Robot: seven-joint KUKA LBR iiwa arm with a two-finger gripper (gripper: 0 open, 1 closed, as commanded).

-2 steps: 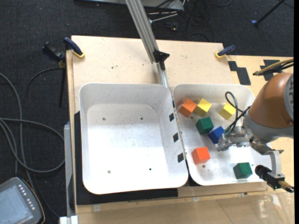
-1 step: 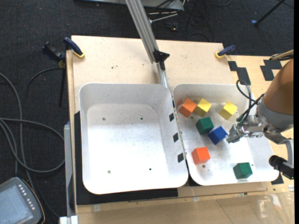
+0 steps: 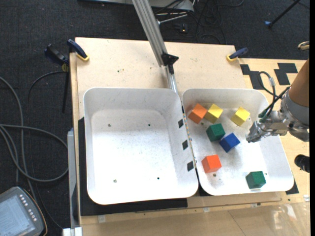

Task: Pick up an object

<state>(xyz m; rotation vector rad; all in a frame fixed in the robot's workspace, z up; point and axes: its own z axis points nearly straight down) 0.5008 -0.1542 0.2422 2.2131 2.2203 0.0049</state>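
Observation:
Several coloured cubes lie in the right bin [image 3: 275, 161]. An orange cube [image 3: 198, 113] and a yellow cube [image 3: 214, 113] sit side by side near the bin's back left. Another yellow cube [image 3: 241, 116] rests further right. A dark green cube [image 3: 215, 132] and a blue cube [image 3: 229, 142] lie near the middle. An orange-red cube [image 3: 211, 163] and a second green cube [image 3: 255, 179] sit toward the front. My gripper [image 3: 252, 135] hangs low over the bin, just right of the blue cube and below the right yellow cube. Nothing shows between its tips.
The left bin [image 3: 93, 146] adjoins the right one along a shared rim. A slanted metal pole [image 3: 152, 33] runs from the top of the view down to the bins' back junction. Clamps sit at the bench's back corners. Cables lie on the floor at left.

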